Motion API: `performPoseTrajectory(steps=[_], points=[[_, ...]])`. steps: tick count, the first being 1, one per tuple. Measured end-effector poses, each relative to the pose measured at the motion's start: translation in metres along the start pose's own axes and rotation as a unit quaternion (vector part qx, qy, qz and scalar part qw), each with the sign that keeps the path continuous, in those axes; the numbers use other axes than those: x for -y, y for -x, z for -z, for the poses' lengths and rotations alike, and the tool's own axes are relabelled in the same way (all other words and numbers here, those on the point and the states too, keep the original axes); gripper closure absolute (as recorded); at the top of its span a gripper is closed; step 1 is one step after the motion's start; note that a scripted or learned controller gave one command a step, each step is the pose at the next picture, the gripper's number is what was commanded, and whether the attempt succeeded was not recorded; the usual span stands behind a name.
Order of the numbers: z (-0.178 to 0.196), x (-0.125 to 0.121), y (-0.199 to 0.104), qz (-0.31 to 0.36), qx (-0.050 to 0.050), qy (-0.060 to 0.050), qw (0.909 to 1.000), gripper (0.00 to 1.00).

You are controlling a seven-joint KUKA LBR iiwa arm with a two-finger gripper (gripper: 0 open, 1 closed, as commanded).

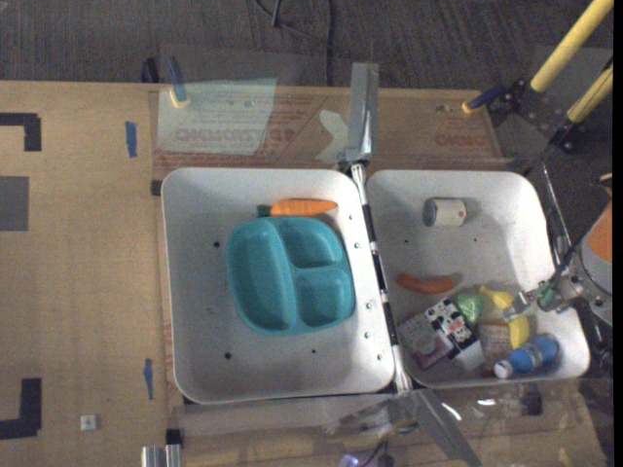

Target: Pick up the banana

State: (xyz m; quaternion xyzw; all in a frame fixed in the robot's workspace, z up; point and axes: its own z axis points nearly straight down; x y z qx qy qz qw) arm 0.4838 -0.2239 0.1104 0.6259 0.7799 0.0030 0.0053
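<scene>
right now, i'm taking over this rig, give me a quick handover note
Gripper: low at the right bin's right edge, by the clutter; whether it is open or shut can't be told.
Banana: lying in the right bin's lower right pile, next to a green item and a blue bottle; not seen held.
Done: nothing confirmed.
Left: grasp the banana and lift it out.

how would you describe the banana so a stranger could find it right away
Start at the right bin and go to the crowded pile at its near right corner. The banana is the yellow curved piece there, just right of a green item and above a blue bottle. It is the one bright yellow thing in that bin.
</scene>
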Motion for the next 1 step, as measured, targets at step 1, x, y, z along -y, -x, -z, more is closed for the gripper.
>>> performPoseTrajectory(steps=[1], points=[[0.0936, -0.0457, -0.0721, 0.044, -0.002, -0.005, 0.9990, 1.00]])
